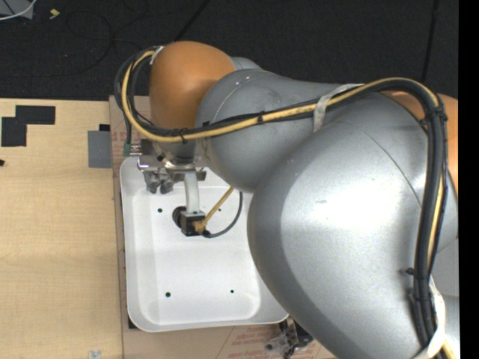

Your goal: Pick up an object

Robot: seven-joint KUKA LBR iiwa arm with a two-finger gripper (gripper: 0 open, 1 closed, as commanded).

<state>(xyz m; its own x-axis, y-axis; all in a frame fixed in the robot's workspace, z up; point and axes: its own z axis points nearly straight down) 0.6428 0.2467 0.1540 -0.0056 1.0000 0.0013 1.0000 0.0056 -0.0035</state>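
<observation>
My jaws hang low over the far left corner of the white bin (142, 275), just above its floor. Whether they are spread or pressed together I cannot tell from this slant, and I see nothing pinched between them.

The bare floor beside and nearer than the jaws carries a few small dark dots (168, 294), which look like marks or holes in the bin rather than loose things. My own arm (337, 200), grey below its orange band (187, 73), covers the bin's right side. So I cannot tell where the object lies; if there is one, I judge it sits under that cover.

How it will handle is therefore a guess. Anything that fits a bin this shallow is probably small and light, and a smooth one could skate on the slick white floor. I would close across its narrowest part, near its middle, and press gently in case it is soft or fragile.

To the left, the tan worktop (52, 238) bears a grey block (97, 148) just beyond the bin's far left corner.
</observation>
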